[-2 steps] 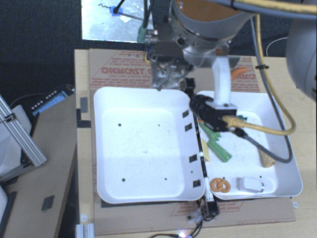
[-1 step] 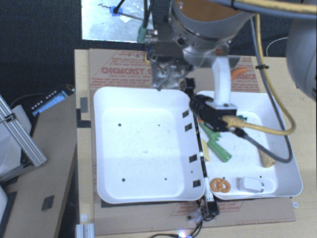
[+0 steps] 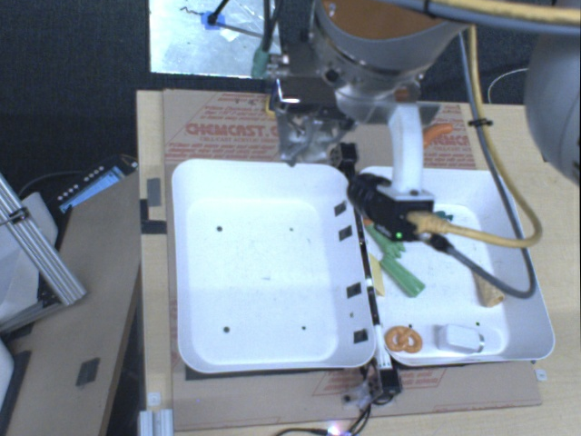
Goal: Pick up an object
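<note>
Two shallow white plastic bins sit side by side on a brown cardboard sheet (image 3: 227,125) printed with red letters, and the sheet lies on a pale bench top (image 3: 91,298). The left bin (image 3: 263,243) offers the most open room: a wide bare floor, rounded corners and a low rim all round. The right bin (image 3: 513,321) touches it along a straight seam marked by a row of small black tabs (image 3: 346,234).

From where I stand, the gripper (image 3: 307,145) hangs over the far rim of the left bin, close to the corner by the seam. The grey arm (image 3: 554,89) and its orange band (image 3: 399,7) crowd in above it. The gripper is a knot of grey metal at this angle, and I cannot tell whether it is spread or pressed together.

The objects to be picked lie in the right bin, well apart from the gripper.
- A green plastic stick (image 3: 399,271) lies at a slant just beside the seam, about midway down the bin.
- A brown pretzel-shaped piece (image 3: 403,339) rests against the near rim, by the seam corner.
- A pale translucent rounded block (image 3: 460,339) lies just beside the pretzel-shaped piece, on its right.
- A tan stick (image 3: 490,291) lies tilted near the right wall.

A small orange piece (image 3: 438,133) lies on the cardboard beyond the right bin's far rim.

Around the bench, dark carpet (image 3: 73,62) runs along the far and left sides. A silver aluminium rail (image 3: 36,252) slants across the left edge, and a shiny pale panel (image 3: 200,25) lies on the floor behind the bins.
</note>
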